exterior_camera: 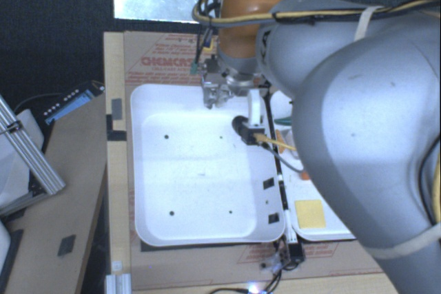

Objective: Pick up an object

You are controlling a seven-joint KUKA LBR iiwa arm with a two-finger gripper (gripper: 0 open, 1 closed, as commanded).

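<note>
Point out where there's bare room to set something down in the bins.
The left bin's floor is bare from its left wall to its near rim. Its far right corner is crowded by the gripper. The arm covers most of the right bin, beside the yellow block.

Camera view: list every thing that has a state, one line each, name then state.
Gripper: hanging over the far edge of the left bin, nothing seen in it.
Left bin: flat on the bench, bare white floor showing.
Right bin: mostly hidden under the arm, near corner visible.
Yellow block: lying flat in the right bin's near corner, untouched.
Arm: reaching in from the right, across the right bin.
</note>
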